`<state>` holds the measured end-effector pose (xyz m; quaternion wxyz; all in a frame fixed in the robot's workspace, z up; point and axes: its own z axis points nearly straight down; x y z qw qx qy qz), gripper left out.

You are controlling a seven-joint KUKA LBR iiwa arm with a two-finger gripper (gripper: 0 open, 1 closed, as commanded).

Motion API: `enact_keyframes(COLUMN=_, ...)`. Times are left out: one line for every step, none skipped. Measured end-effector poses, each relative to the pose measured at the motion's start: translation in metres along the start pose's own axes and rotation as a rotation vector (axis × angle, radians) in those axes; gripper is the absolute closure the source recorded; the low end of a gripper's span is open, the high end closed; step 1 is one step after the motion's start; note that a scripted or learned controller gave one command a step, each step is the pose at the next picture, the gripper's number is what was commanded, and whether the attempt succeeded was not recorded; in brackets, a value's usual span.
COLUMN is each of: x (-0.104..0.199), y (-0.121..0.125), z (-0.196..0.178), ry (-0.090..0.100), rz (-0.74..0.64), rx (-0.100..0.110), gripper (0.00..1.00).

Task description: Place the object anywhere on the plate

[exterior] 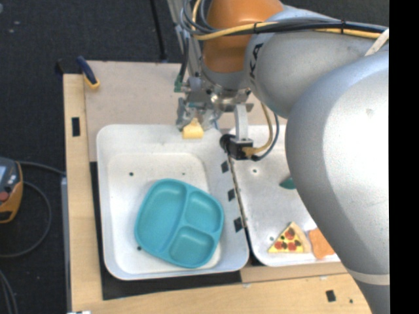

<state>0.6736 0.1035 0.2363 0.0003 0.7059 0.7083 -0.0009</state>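
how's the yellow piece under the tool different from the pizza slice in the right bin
The yellow piece is a plain pale yellow block; the pizza slice is a triangle with red toppings. The yellow piece sits at the far rim of the left bin, right under the tool; the pizza slice lies flat at the near end of the right bin, away from the tool. Neither is on the teal plate.

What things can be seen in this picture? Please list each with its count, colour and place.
Plate: 1, teal, three compartments, in the left bin.
Small block: 1, yellow, at the left bin's far edge, under the gripper.
Pizza slice toy: 1, yellow with red dots, in the right bin, near edge.
Bins: 2, white, side by side on the bench.
Clamp: 1, blue and yellow, bench's far left corner.
Gripper: 1, grey, above the block.
Arm: 1, grey with orange band, from the right.
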Motion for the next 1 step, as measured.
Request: enact_keyframes(x=-0.0002, y=0.0001, z=-0.0008, ry=0.0, rz=0.0, rx=-0.001, gripper=0.0)
